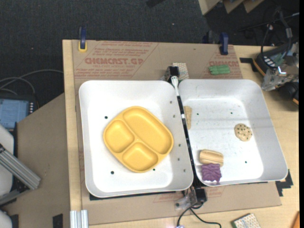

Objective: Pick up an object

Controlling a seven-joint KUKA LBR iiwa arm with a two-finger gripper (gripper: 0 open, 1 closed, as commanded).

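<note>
Choosing the round speckled cookie (243, 132) in the right white bin (223, 91), I should descend centred; my pincer's state I cannot tell.

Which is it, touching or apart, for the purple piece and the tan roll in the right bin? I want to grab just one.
Cannot tell. In the camera view the tan roll sits directly above the purple piece with no plain gap or contact.

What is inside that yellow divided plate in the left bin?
Nothing visible: all three compartments of the yellow plate look bare. It sits in the left bin, and whatever lies beneath it is covered.
</note>
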